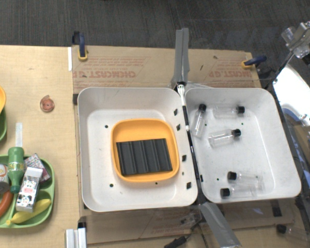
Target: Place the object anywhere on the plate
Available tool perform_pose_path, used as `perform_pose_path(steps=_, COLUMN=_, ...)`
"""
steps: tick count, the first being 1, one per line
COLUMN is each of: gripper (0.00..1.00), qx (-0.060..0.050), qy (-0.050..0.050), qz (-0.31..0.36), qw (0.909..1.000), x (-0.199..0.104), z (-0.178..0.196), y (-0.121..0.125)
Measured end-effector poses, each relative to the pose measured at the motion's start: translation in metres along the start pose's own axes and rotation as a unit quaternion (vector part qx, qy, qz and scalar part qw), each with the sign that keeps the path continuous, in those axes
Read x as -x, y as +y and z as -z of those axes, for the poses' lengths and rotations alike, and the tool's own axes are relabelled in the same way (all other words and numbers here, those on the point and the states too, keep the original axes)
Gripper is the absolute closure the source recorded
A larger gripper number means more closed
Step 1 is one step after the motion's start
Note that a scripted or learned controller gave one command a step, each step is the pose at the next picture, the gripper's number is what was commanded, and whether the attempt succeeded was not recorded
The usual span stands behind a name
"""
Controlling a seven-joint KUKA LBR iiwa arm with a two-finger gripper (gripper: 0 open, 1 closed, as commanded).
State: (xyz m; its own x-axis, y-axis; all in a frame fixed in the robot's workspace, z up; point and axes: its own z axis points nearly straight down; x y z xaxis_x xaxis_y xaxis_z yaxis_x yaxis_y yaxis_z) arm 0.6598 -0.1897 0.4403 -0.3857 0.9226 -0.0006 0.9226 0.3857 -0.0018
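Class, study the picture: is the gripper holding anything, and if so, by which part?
Nothing is seen held. All five clear vials lie loose in the right bin, and the orange plate in the left bin carries a dark ridged block.

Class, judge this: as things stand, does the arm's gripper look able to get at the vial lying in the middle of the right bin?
Probably yes. The vial lies alone on the open floor of the right bin, apart from the other vials, with nothing over it. The gripper sits off at the upper right.
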Motion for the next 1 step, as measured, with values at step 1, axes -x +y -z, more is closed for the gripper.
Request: perform_pose_path(steps=1, gripper=1.0, qx=0.001, qy=-0.001, qz=0.105, qw=0.9945, x=0.0306, z=0.001, y=-0.0131)
